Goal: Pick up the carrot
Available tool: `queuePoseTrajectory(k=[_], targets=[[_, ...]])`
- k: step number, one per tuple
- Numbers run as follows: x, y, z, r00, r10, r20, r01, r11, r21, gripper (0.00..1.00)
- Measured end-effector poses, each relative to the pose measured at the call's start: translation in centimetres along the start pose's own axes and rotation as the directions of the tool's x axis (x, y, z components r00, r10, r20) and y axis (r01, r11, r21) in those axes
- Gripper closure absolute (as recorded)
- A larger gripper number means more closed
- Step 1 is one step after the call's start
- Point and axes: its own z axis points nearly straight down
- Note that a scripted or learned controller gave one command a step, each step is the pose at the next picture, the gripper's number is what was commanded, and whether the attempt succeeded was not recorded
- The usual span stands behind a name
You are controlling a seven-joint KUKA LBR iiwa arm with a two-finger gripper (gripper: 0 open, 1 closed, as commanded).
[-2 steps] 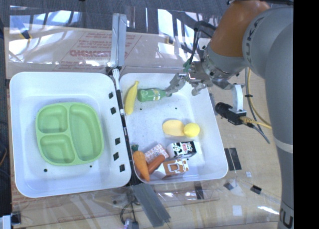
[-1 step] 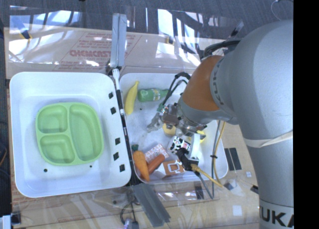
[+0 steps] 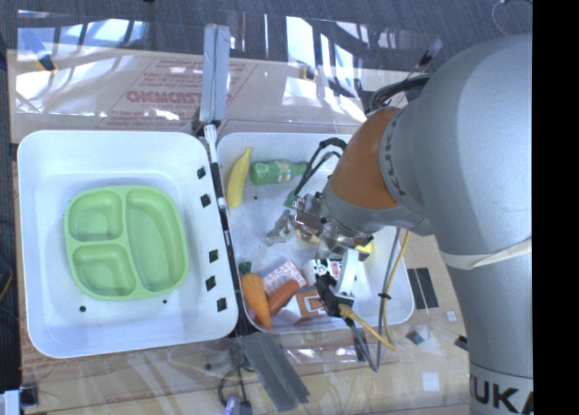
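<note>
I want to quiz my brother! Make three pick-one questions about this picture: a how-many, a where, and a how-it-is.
1. How many sections has the green plate? A two; B five; C three.
2. Where is the carrot? A on the green plate; B in the bin with the banana; C outside both bins.
3. How is the green bottle? A lying on its side; B upright; C upside down.
Answers: C, three hollows show; B, it lies in that bin's near corner; A, it rests lengthwise.
</note>
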Motion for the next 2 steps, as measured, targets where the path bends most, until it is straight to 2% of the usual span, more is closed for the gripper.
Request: queuePoseTrajectory(k=[1,2], targets=[[0.93,-3.83,-1.51,0.961,0.276,-0.025,-0.277,0.959,-0.064,0.0],[0.89,-4.54,-0.88,0.999,-0.045,-0.006,0.044,0.998,-0.038,0.0]])
